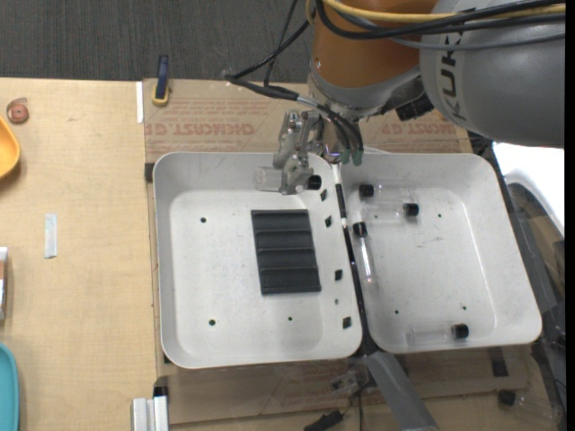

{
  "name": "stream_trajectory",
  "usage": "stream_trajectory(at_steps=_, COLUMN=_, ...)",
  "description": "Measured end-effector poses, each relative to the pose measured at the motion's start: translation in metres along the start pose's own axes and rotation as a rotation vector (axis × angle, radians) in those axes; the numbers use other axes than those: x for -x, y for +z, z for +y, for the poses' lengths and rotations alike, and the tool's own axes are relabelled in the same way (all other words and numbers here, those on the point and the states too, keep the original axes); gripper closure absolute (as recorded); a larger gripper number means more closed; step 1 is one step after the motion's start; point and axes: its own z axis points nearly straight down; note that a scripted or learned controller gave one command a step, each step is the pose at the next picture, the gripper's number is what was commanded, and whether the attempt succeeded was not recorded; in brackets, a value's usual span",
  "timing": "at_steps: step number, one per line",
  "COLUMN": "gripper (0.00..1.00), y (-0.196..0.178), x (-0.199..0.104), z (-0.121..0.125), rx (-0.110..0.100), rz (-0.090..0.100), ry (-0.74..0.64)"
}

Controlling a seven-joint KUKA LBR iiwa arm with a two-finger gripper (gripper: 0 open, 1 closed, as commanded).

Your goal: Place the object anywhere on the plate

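The hand (294, 171) hangs low over the far edge of the left bin (180, 330), just at the rim near the divide between the two bins; its metal fingers point down, but they blur together against the white wall, so I cannot tell whether they are spread or pressed together, and nothing can be made out between them. Above it rises the wrist with its broad orange band (377, 25), wrapped by black cables, and then the bulky grey arm (503, 61) filling the upper right corner. Just in front of the hand, on the floor of the left bin, lies a dark ribbed rectangular object (287, 251), flat, with its long side running away from the camera, apart from the hand and touching neither wall. The right bin (503, 268) sits against the left one, its floor bearing a few small black fittings and a clear slender piece lying close to the shared edge. Both bins rest on a brown cardboard sheet (207, 119) with red printing. To the left stretches the pale wooden worktop (81, 330), with part of an orange dish (7, 155) at the left edge.
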Motion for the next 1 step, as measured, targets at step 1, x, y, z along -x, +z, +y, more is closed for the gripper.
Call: stream_trajectory(at_steps=1, gripper=1.00, y=-0.0017, x=0.0452, z=0.0332, rx=0.001, rz=0.000, ry=-0.300)
